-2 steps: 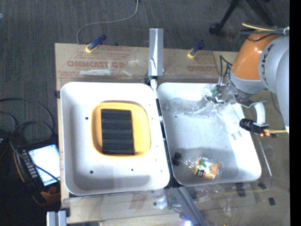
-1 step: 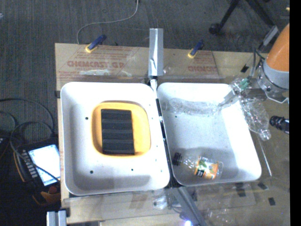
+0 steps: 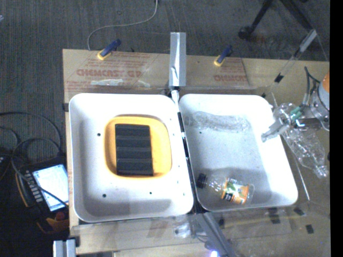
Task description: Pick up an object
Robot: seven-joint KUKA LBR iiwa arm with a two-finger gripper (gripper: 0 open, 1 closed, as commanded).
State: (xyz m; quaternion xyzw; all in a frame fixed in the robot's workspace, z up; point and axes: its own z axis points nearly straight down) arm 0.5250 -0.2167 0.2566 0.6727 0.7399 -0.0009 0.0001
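2 clamps [image 3: 109, 48], tablet [image 3: 51, 185]

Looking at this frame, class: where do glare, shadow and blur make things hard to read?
Camera view: glare whitens the right bin floor, so the clear wrap near its far wall barely shows; the bottle casts a soft shadow; the gripper at the right rim is blurred among clear plastic; the left bin is evenly lit, its yellow tray sharp.

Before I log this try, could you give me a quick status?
Gripper over right bin's right rim, carrying nothing visible. Plastic bottle lying near front wall. Yellow tray in left bin.
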